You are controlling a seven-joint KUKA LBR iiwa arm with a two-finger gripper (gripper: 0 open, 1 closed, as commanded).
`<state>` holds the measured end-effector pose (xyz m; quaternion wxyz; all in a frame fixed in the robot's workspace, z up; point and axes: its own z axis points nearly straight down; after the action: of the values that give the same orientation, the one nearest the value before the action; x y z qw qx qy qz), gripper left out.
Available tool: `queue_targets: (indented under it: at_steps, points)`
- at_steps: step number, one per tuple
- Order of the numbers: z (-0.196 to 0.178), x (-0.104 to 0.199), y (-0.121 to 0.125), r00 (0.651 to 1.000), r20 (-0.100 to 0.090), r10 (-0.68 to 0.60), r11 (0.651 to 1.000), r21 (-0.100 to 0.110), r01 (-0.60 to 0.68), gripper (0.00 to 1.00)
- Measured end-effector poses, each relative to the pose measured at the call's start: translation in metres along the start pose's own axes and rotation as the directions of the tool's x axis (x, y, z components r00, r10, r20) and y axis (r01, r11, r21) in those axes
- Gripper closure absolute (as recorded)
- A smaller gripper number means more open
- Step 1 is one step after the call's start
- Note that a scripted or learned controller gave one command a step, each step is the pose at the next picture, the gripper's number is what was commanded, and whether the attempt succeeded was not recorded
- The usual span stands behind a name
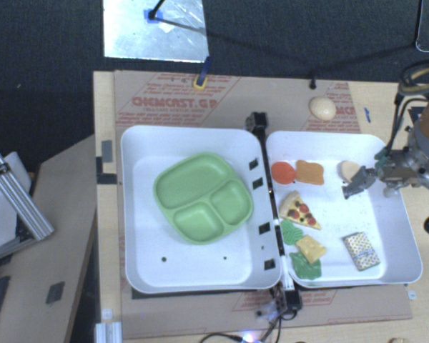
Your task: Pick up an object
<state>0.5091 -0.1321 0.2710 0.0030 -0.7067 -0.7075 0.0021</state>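
1. The gripper hangs over the right bin, near its upper right corner; whether its fingers are spread, I cannot tell.
2. A pale piece lies just beside it.
3. Pizza slice, tomato and toast lie further left.
4. The left bin holds a green tray.

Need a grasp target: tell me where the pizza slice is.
The pizza slice lies in the right bin, near its left wall, below the red round piece.
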Motion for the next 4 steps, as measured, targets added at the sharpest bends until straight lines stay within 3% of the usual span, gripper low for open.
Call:
queue_targets:
  at_steps: [1,4]
  points:
    - [-0.004,0.000,0.002,1.000,0.002,-0.002,1.000,-0.009,0.002,0.00]
    - [0.182,-0.001,0.007,1.000,0.000,0.000,1.000,-0.004,0.000,0.00]
